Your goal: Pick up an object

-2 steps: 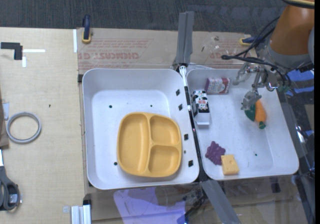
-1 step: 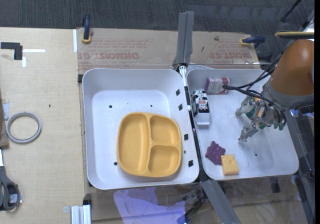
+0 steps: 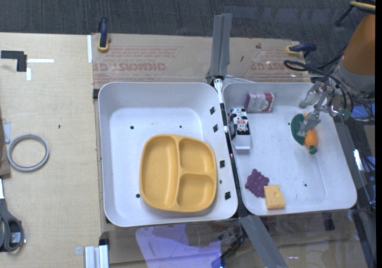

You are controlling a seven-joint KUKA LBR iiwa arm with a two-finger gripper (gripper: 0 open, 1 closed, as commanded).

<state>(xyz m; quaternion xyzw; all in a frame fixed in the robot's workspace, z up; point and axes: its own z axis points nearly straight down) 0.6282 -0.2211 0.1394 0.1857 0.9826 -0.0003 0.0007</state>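
Orange and green, the toy carrot (image 3: 310, 139) lies near the right bin's (image 3: 334, 198) far right wall, directly under the pincer (image 3: 314, 114). Whether the pincer is spread or pinching it, I cannot tell. A good grasp would likely straddle the carrot's narrow body, clear of the wall, before lifting.

Grey arm with orange band enters frame at 3 o'clock, wrist angled down toward 8 o'clock; pincer (image 3: 314, 113) low, tips pointing down.
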